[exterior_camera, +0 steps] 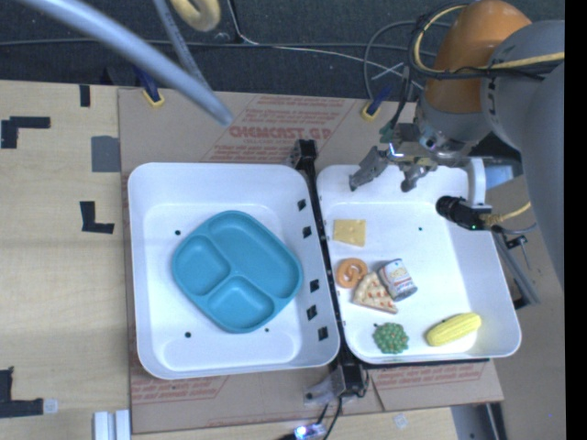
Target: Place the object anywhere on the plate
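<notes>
We see two white bins side by side on the bench. The left bin [147, 246] holds a blue plate [237, 269] w/ three compartments, sitting approx. in the bin's middle, nothing on it.

The right bin [486, 282] holds the loose items: a yellow cheese slice [349, 233] near the bin's upper left, an orange pretzel [349, 272] just below it, a pizza slice [374, 294] touching or nearly touching the pretzel's lower right, a small can [397, 279] lying tilted right beside the pizza, a green broccoli [391, 338] near the front wall, and a yellow corn cob [453, 329] toward the front right corner. All of them sit in the right bin, well apart from the plate. We can't tell which one is the task's object.

The gripper [390, 176] hangs over the back edge of the right bin, above the cheese slice and apart from it. Its two fingers [365, 174] stand spread apart, w/ nothing between them. The arm's orange band [477, 35] sits above the wrist, at upper right.
</notes>
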